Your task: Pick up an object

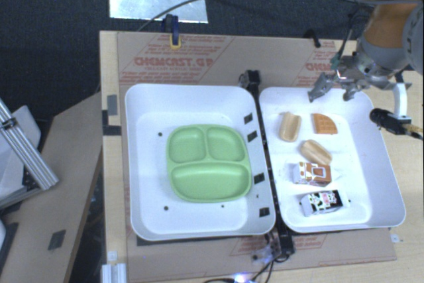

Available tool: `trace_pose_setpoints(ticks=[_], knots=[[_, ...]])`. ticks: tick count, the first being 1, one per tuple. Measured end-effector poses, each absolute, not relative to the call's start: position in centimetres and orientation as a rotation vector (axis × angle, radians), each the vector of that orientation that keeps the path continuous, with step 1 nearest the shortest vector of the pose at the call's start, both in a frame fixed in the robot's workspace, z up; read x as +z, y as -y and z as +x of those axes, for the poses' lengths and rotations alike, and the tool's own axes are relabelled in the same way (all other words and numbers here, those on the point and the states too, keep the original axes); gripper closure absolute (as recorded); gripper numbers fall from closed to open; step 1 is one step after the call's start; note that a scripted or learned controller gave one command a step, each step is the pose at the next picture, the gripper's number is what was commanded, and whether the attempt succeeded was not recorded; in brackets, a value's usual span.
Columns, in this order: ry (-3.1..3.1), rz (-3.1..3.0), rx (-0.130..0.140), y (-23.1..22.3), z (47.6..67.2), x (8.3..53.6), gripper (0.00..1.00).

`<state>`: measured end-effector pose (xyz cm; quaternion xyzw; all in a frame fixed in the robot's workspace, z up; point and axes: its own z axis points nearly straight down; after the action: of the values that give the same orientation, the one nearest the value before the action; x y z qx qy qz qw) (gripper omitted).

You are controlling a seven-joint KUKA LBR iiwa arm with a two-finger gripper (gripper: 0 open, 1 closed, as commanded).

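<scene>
The right bin (377,162) holds a pale bread roll (289,126), an orange waffle-like piece (324,123), a tan bun (317,152), a small brown-and-white carton (311,173) and a black-and-white carton (323,201). My gripper (334,87) hangs above the bin's far edge, up and right of the roll and waffle piece. Its two fingers are spread apart with nothing between them.
The left bin (142,142) contains a green divided plate (209,162). A black clip strip (255,136) runs between the bins. Cables arc over the far bench, and a blue clamp (173,28) sits at the cardboard's far edge.
</scene>
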<state>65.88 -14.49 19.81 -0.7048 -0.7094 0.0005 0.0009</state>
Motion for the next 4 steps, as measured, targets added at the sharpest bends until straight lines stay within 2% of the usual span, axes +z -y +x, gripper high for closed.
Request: trace_pose_setpoints(ticks=[1, 2, 3, 4], knots=[[2.223, -2.217, 0.002, 13.9, 65.0, 14.3, 0.0], [2.228, -2.221, -0.002, 13.9, 65.1, 9.4, 0.0], [2.236, -2.227, -0.009, 14.0, 65.4, 11.0, 1.0], [2.232, -2.218, -0.006, 13.3, 65.4, 15.7, 1.0]])
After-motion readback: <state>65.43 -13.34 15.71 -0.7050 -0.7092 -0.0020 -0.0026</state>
